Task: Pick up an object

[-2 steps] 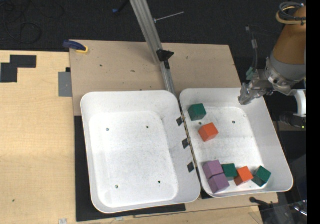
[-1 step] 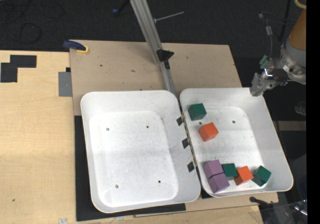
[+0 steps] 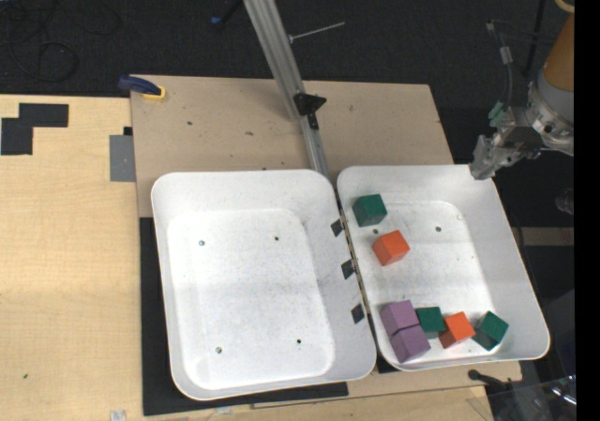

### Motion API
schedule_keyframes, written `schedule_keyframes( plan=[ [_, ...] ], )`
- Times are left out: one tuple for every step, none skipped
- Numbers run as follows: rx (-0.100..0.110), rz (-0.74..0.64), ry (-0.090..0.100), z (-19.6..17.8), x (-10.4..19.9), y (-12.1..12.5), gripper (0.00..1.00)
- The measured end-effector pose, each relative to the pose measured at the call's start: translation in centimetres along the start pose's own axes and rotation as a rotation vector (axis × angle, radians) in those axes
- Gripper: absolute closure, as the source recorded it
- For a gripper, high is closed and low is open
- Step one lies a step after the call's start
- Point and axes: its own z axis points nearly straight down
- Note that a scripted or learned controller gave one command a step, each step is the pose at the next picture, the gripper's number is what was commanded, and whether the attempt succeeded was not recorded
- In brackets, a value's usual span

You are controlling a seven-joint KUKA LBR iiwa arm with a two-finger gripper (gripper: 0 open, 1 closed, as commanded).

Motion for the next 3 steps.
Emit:
schedule_keyframes(
  plan=[
    [0.002,-0.006,0.003,0.3,5.9,1.2,1.00],
    [0.004,-0.004,0.003,1.9,10.8,1.1,1.00],
    [0.004,-0.006,0.003,2.7,16.9,1.0,1.00]
  ],
)
